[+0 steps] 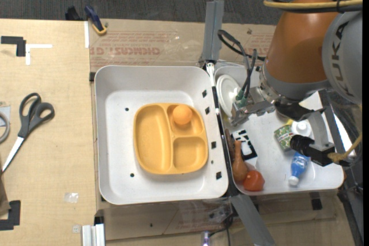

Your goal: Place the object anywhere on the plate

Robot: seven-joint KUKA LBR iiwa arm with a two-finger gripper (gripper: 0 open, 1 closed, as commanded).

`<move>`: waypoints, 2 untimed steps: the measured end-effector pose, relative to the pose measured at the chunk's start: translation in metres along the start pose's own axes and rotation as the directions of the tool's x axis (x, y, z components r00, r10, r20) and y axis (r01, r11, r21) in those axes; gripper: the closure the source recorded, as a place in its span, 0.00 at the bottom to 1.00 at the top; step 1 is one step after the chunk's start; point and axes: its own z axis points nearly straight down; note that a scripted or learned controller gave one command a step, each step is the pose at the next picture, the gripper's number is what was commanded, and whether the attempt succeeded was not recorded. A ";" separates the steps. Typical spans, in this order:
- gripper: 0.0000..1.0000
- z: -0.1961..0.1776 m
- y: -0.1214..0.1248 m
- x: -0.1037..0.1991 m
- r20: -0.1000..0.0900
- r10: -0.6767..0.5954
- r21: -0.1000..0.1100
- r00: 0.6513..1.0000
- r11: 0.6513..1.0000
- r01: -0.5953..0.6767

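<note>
On the far left of your bench lie the scissors [27, 118], handles up, blades angled down toward the left edge. Moving right, you come to the left bin [115, 141], and in it sits the yellow plate [170, 138], a divided one with a long section on its left side and two smaller sections on its right. The orange ball [182, 115] rests in the upper right section of that plate (so the thing you care about is already on the plate, not in the arm's grasp).

Right of the divider between the bins, the right bin [271, 173] holds several items: a brownish long thing [237, 159] along its left wall, a red thing [253, 181] just below it near the bottom corner, a white dish [227, 89] at the upper left, a green packet [284, 136] and a small bottle with a blue label [296, 169] toward the right. The arm [305, 43] hangs over this bin, and its gripper [245, 106] sits low near the white dish. You cannot tell how far open it is; nothing shows between its tips.
</note>
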 end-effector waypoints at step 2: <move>1.00 0.065 -0.014 0.052 -0.003 0.038 0.001 0.999 0.999 -0.038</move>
